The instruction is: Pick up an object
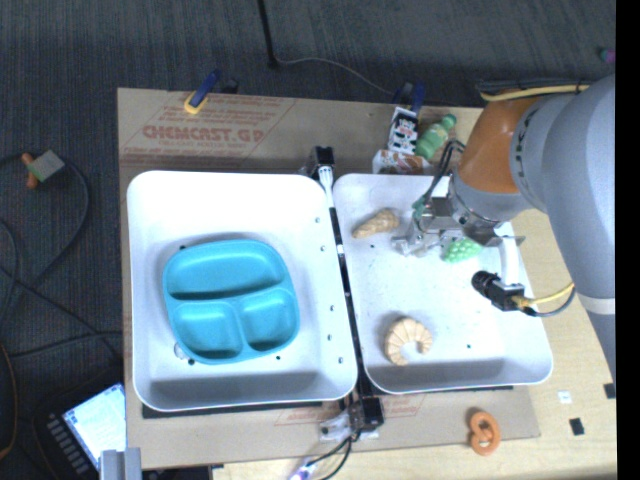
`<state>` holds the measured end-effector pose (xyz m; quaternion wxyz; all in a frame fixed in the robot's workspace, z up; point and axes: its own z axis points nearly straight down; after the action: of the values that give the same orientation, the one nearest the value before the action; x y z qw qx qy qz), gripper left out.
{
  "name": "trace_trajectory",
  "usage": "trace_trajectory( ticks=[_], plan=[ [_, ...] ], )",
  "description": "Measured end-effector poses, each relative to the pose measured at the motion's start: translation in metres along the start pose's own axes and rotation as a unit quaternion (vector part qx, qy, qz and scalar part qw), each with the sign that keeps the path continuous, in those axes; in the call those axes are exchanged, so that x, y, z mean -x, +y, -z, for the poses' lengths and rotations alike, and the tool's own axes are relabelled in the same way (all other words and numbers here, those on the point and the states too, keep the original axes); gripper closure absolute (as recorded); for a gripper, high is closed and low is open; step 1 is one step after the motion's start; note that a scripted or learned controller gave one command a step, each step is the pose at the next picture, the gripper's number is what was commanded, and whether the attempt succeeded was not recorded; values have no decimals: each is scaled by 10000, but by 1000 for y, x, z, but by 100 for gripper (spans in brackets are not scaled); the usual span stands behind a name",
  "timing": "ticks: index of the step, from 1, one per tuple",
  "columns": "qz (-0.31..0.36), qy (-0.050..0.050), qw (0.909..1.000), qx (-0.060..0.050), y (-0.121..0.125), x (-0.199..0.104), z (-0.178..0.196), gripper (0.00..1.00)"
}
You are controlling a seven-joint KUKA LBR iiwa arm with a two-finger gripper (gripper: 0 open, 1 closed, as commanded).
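Camera view gives me both white bins on the tabletop (240, 118). The left bin (150, 198) carries a blue divided tray (230, 298), laid flat near its middle, which I take to be a drop-off spot rather than a pick target. The right bin (520, 358) holds the loose pieces, scattered apart so each can be reached by itself: a croissant-like pastry (375, 222) near the far left corner, a curled pale shrimp-like piece (408, 339) toward the near side, and a bunch of green grapes (458, 251) close to the arm.

I have the jaws (428, 230) low over the far part of the right bin, with the wrist coming in from the right. From this angle I cannot tell how far apart they stand, and I see nothing clearly between them, so I would not claim a grasp.

Relative to the jaws, the grapes lie just beside them on the arm's side, slightly nearer the camera; the pastry sits near on the opposite side, toward the bins' shared wall. The curled piece lies well apart, near the front. My guess is that the grapes or the pastry is the intended pick.
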<state>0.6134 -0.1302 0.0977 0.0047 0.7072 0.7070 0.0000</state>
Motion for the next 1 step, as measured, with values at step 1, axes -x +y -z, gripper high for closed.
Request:
trace_trajectory(
  ticks=[1],
  plan=[
    [13,30,10000,-23,50,-73,88,100]
  ],
)
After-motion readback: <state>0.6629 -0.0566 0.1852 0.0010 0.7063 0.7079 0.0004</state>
